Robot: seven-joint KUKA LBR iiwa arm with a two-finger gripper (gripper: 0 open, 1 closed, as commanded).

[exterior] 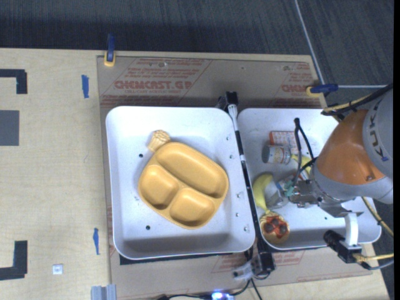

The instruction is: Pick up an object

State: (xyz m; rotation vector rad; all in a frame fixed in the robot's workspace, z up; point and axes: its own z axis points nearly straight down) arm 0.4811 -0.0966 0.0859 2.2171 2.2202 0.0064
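On a pale wooden bench (50,186) with a brown cardboard sheet (200,80) under them, two white bins sit side by side, their inner walls touching along a black strip; dark carpet (187,11) lies beyond the bench's far edge. The left bin (122,130) holds a yellow three-part tray (182,185) lying aslant across its middle, with a small tan piece (159,139) touching the tray's far left corner. Bare white floor runs around the tray on all sides, widest along the bin's far edge and left wall.

The right bin (262,120) is crowded. A can (279,147) lies near its far left corner, a yellow-green fruit (263,189) rests against its left wall, and a round red-and-orange item (274,226) sits at its near left corner. The arm (353,158) covers the bin's right half, orange band uppermost, and a cable crosses above the can. The gripper (289,189) is low in the bin just beside the fruit; whether it is spread or closed, I cannot tell, for the wrist hides it. Blue clamps sit at the cardboard's far corners.
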